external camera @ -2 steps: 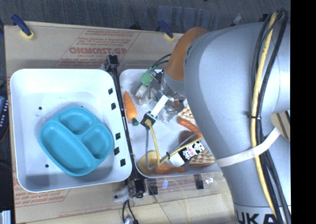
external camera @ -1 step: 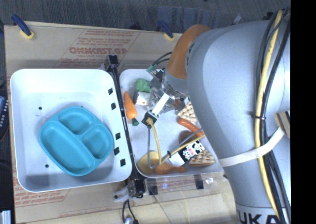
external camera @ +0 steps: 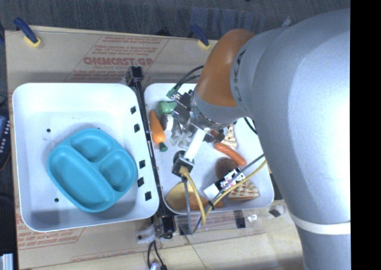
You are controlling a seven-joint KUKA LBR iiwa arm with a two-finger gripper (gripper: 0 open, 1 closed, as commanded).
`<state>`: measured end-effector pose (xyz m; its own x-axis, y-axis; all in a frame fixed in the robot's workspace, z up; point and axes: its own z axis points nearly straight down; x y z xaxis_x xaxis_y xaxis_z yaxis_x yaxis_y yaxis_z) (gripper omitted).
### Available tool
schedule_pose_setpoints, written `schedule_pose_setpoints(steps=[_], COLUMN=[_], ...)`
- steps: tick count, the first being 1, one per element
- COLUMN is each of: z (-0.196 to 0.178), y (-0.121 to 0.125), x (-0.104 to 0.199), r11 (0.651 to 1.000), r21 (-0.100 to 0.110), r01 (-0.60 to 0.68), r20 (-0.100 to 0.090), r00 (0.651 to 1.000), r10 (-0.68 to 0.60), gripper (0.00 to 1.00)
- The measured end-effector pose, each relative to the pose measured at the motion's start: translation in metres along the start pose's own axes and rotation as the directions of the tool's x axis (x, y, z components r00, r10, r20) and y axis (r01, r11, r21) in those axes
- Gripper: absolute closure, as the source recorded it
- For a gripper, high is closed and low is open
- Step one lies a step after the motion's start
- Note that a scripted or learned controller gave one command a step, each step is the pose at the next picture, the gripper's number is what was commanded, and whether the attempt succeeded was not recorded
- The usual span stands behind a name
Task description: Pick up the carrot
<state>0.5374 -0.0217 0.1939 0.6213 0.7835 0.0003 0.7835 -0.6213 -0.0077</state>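
Brown cardboard-lined tabletop (external camera: pixel 113 55) w/ two shallow white plastic bins: left bin (external camera: pixel 24 144) holds a blue divided plastic plate (external camera: pixel 92 170); right bin (external camera: pixel 265 185) is cluttered. The small orange carrot w/ green end (external camera: pixel 157 129) lies along the right bin's left wall, just beside the gripper (external camera: pixel 178 135). Can't tell the gripper's state; nothing visibly held. Risks: the wall blocks one side of the grasp, the carrot rolls away, or the gripper grabs the green toy piece (external camera: pixel 165 107) nearby instead.

glossy blue plastic plate (external camera: pixel 89 170), smooth white plastic bins (external camera: pixel 36 105), matt carrot (external camera: pixel 157 129)
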Motion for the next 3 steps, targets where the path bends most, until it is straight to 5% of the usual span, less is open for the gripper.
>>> schedule_pose_setpoints(steps=[1, 2, 3], z=[0.003, -0.106, -0.064], y=[-0.001, 0.035, -0.020], x=[0.072, 0.018, 0.091], r11=[0.994, 0.863, 0.813], r21=[0.002, -0.002, -0.004], r01=[0.106, -0.504, -0.583], r20=[0.004, 0.002, 0.009], r00=[0.994, 0.863, 0.813], r10=[-0.106, 0.504, 0.583], gripper=[1.00, 1.00, 1.00])
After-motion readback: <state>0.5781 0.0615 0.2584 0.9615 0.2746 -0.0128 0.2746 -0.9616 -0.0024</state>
